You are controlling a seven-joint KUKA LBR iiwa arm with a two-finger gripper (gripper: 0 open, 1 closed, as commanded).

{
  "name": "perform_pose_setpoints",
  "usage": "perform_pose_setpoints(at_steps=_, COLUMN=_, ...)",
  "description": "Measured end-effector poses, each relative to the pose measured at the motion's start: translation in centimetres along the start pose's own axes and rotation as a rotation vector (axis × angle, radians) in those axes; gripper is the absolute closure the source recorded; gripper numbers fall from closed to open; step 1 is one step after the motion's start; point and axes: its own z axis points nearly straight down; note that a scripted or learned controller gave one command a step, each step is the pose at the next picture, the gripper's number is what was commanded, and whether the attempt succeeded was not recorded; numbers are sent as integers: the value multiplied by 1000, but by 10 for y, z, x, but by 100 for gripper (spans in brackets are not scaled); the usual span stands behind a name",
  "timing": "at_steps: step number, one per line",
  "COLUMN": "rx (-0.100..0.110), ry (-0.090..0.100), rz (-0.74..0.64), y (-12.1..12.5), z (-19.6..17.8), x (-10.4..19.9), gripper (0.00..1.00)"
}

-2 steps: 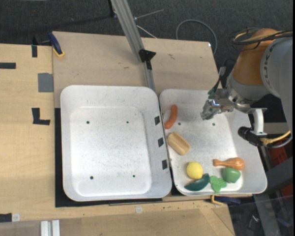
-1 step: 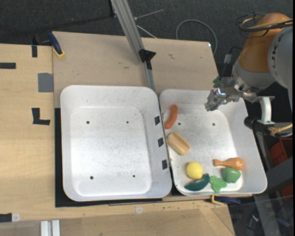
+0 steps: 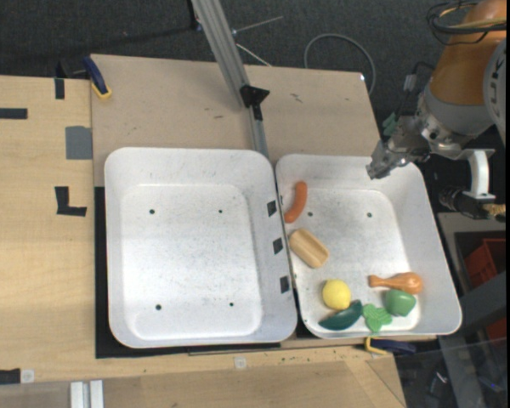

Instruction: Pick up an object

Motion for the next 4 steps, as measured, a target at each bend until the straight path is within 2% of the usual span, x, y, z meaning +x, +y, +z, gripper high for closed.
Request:
perform_pose_setpoints(at_steps=1, rx=6, ry=2, rz=-5, y=-8, z=13, x=56, gripper=100)
perform_pose_setpoints(at_steps=4, rx=6, ry=3, rz=-7, y=-37, z=4, x=207, gripper=100)
